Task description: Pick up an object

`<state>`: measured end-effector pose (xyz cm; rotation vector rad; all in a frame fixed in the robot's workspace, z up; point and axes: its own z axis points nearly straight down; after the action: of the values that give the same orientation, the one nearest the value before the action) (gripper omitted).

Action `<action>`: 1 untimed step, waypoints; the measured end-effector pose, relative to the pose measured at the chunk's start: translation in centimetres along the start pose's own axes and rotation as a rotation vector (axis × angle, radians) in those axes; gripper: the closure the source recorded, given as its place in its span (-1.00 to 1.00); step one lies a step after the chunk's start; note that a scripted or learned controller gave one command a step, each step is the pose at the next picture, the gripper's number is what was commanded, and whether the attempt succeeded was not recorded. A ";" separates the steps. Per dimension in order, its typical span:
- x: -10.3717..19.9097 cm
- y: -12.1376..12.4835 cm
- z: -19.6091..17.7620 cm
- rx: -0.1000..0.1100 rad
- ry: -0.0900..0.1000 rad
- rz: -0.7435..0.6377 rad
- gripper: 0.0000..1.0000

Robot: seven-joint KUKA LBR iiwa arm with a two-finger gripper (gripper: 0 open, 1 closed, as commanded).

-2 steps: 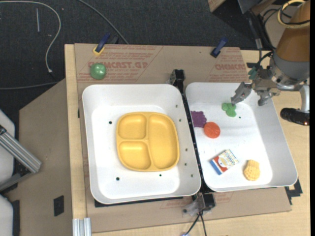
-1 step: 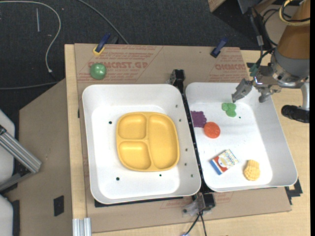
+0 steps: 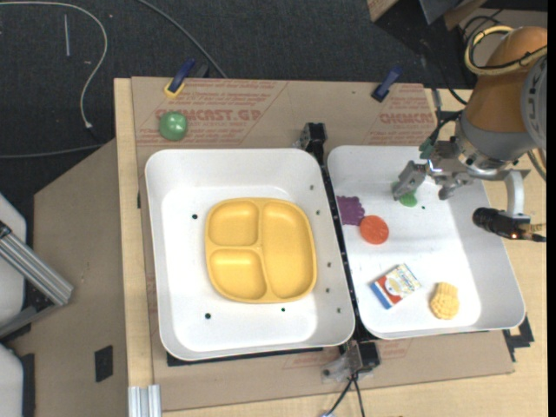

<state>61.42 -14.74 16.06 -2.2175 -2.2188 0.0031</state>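
As gripper [image 3: 427, 179] hovers, fingers apart — small green object [image 3: 406, 199] beside left fingertip (right bin [image 3: 486, 276]).

Yellow tray [image 3: 261, 250], orange disc [image 3: 374, 230], purple piece [image 3: 349, 208], green ball [image 3: 174, 126], possibly red-and-blue packet [image 3: 395, 285].

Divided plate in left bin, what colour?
Yellow. The divided plate, with three compartments, lies in the left bin; clearest in the camera view.

Arm reaches in from right, gripper [image 3: 427, 181] lowered, fingers spread apart.
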 end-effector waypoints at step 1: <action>1.0 -0.1 5.7 0.003 0.001 0.000 -1.00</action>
<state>61.30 -13.68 10.41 -2.2152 -2.2173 0.0049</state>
